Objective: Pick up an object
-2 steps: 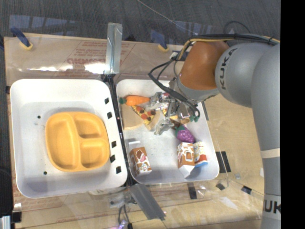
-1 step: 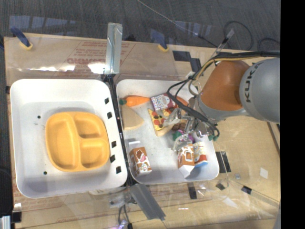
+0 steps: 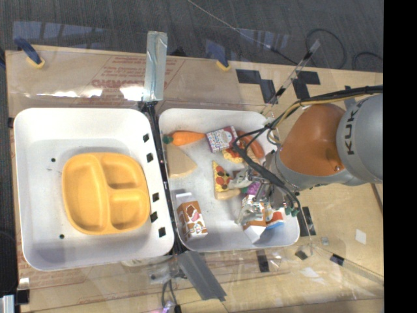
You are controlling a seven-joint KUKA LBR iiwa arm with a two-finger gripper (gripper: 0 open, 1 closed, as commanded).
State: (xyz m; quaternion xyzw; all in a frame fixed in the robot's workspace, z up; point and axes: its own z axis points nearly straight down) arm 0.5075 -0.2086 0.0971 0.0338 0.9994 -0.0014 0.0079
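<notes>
Brown bench is carrying two white bins. In the right bin, toy food is lying: carrot, pizza slice, small carton. The pincer is hovering low at the bin's near right; its grip, cannot tell. A yellow tray is sitting in the left bin.

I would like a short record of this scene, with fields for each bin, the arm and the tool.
left bin: holds a yellow divided tray
right bin: holds a carrot, a pizza slice, a brown carton, a purple packet and other small items
arm: reaches in from the right, over the right bin
tool: low over the right bin's lower right part; finger state cannot be told
</notes>
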